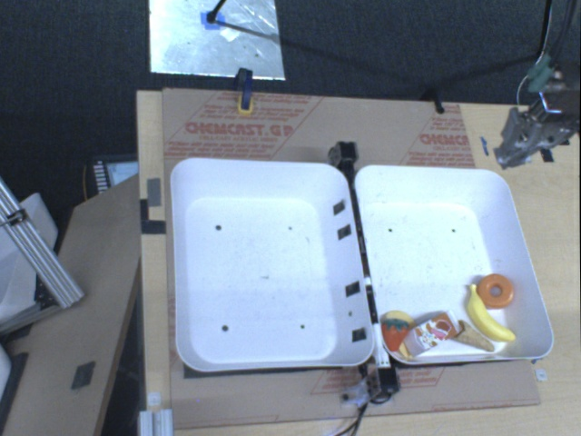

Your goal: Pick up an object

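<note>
- The claw [525,140] is parked way up at the right edge, above the far right corner of the right bin [427,207], over the worktop [300,116] rather than over the bin. Honestly can't tell how it's set, it's just a grey lump from here.
- All the stuff sits bunched in the near right corner of the right bin.
- There's a banana [487,315] lying at a slant, with an orange donut-looking ring [496,290] just beside its upper end.
- Left of the banana there's a small red and white packet [431,332], and an orange-red round thing [396,327] up against the bin's left wall.
- A tan wedge-shaped bit [474,338] lies between the packet and the banana, touching or nearly so.
- The left bin [263,262] sits right alongside.
- Nothing is near the claw, everything's well apart from it.
</note>
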{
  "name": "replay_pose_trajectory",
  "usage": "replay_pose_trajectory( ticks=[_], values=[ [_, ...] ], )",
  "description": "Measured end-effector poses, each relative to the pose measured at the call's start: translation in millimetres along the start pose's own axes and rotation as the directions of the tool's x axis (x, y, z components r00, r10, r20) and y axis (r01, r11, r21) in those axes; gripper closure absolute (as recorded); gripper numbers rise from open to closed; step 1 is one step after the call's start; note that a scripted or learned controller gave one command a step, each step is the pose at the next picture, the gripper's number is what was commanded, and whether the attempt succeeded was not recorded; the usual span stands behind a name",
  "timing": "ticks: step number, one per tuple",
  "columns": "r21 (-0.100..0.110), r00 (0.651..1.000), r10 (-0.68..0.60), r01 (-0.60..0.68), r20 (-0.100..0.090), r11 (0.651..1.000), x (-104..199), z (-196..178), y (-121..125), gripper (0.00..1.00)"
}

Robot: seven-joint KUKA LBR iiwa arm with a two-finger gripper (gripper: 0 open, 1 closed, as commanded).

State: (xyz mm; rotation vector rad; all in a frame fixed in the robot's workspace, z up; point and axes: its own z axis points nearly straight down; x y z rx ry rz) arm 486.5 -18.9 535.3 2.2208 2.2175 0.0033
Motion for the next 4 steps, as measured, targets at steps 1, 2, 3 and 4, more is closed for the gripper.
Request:
replay_pose_trajectory(
  ticks=[1,2,3,4],
  values=[
    [0.000,1.000,-0.004,0.004,-0.001,1.000,1,0,0,1.00],
    [0.001,1.000,-0.001,0.001,0.000,1.000,-12,0,0,1.00],
    [0.002,1.000,0.001,-0.001,0.001,1.000,-52,27,0,1.00],
    [-0.002,1.000,0.004,-0.004,0.003,1.000,-113,5,0,1.00]
  ],
)
